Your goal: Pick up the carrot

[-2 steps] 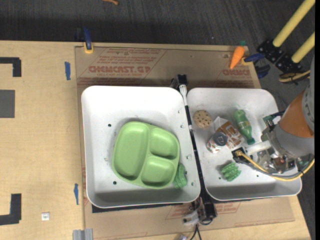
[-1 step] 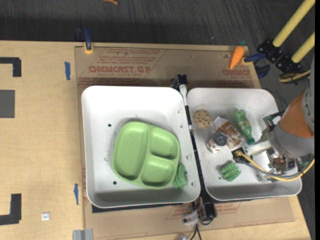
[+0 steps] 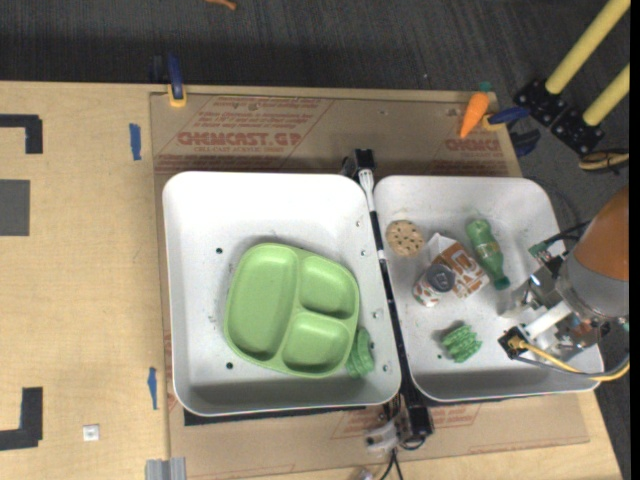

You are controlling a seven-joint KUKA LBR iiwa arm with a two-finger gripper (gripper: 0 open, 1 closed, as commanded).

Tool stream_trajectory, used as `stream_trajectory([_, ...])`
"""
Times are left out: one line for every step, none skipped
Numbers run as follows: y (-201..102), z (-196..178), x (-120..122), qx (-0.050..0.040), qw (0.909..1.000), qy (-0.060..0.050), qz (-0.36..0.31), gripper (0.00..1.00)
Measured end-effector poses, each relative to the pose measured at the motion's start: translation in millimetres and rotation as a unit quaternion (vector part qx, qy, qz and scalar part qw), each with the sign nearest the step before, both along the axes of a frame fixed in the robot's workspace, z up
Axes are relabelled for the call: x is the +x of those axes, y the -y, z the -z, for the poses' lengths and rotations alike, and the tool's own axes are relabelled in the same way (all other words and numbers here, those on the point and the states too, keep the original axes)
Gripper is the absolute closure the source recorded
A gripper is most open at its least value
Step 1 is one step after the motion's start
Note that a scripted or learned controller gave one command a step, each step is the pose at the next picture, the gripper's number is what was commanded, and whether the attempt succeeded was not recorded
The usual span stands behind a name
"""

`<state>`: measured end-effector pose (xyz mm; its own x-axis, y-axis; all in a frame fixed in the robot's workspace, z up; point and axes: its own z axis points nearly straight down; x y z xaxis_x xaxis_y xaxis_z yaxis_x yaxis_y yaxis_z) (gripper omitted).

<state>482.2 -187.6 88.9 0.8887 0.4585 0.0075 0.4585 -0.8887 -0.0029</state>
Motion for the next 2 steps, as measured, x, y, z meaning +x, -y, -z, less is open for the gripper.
stream_trajectory([-75.4,-30.8,12.3,-0.002,0.9906,-0.004,0.137,0.0])
stream_trajectory([-69.1,-0.4,-0.9,0.0006,0.9905,-0.002,0.138,0.0])
